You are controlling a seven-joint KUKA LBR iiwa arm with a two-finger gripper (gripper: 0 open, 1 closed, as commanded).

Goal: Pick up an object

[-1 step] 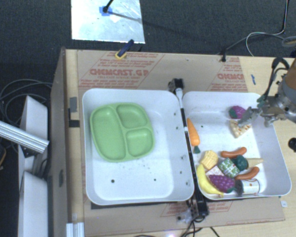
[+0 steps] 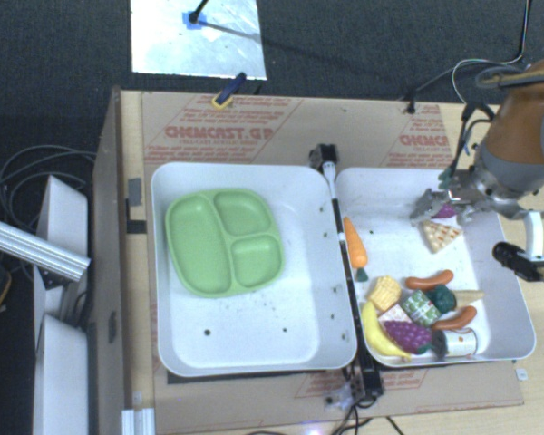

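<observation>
Leftmost, the left bin [image 2: 190, 333] held a green divided plate [image 2: 224, 241] lying flat toward its far half, with bare white floor around it and nothing else of note. Along the ridge where the two bins met lay a toy carrot [image 2: 354, 243], its long axis running near to far. Beyond it, the right bin [image 2: 381, 188] carried its load crowded into the near corner: a banana [image 2: 374, 329], a corn cob [image 2: 385, 291], purple grapes [image 2: 408, 335], a sausage [image 2: 429, 280] and other small toys packed touching one another. Apart from that heap, farther back, lay a waffle-patterned wedge [image 2: 441, 235], its point aimed toward the near edge. The tool [image 2: 449, 205] sat low over the far right part of this bin, just beyond the wedge, with a small purple piece [image 2: 444, 212] at its tip; whether that piece was actually between the fingers could not be told, nor how wide they stood. The wedge was, by my judgement, the nearest free candidate, lying just toward the near side of the tool with open floor on its left and behind it, whereas the heap offered little room for fingers. The right wall of the bin stood close to the arm [image 2: 521, 152], so any sideways shift looked safer leftward.
</observation>
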